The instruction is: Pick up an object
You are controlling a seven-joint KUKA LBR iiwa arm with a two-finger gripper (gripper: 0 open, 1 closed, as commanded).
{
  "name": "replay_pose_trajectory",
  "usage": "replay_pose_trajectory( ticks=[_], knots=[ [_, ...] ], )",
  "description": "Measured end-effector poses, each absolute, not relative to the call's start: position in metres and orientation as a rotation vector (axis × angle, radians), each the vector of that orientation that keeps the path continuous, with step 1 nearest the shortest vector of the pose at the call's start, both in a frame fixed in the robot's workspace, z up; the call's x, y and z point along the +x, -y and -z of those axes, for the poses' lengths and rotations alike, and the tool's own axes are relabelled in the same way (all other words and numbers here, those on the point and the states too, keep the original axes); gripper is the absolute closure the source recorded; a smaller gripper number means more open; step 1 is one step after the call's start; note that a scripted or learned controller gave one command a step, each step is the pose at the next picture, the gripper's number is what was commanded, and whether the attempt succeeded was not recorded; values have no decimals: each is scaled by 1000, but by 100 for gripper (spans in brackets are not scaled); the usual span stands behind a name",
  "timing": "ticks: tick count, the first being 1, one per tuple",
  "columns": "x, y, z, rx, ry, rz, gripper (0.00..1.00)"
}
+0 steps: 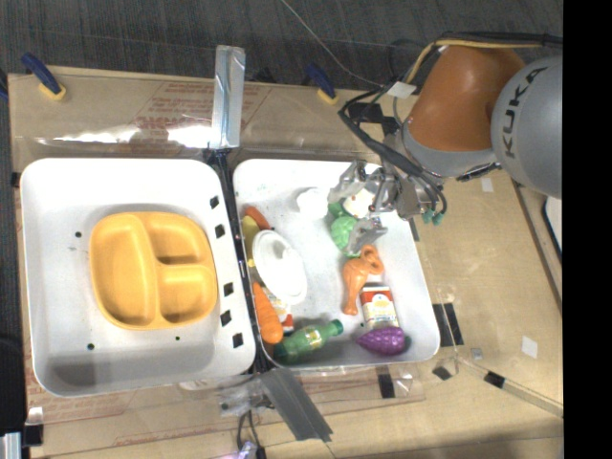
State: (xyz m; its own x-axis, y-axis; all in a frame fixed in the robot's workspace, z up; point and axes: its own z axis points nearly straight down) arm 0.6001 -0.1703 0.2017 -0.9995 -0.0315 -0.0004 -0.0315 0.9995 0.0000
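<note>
My gripper (360, 199) hangs over the far right part of the right bin (421, 285), its fingers spread apart above a green toy (341, 230). Nothing sits between the fingers. Just below it lies an orange toy figure (360, 273). Farther toward the front are a small bottle with a red label (379, 308), a purple bunch of grapes (381, 339), a green bottle (308, 338) and a carrot (267, 317). A white cup (277, 264) lies by the bin's left wall.
The left bin (48, 256) holds a yellow divided tray (153, 266). A taped divider (229, 247) runs between the two bins. The arm's orange band (459, 94) looms over the bench at the far right.
</note>
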Motion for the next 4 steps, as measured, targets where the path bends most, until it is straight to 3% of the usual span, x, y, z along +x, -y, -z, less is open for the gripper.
replay_pose_trajectory(
  ticks=[1,2,3,4],
  knots=[
    [587,196,-92,-71,-3140,0,0],
    [590,194,-104,-83,-3134,2,100],
    [621,201,-264,265,-3117,6,100],
    [641,185,-178,-61,-3143,-2,100]
  ],
)
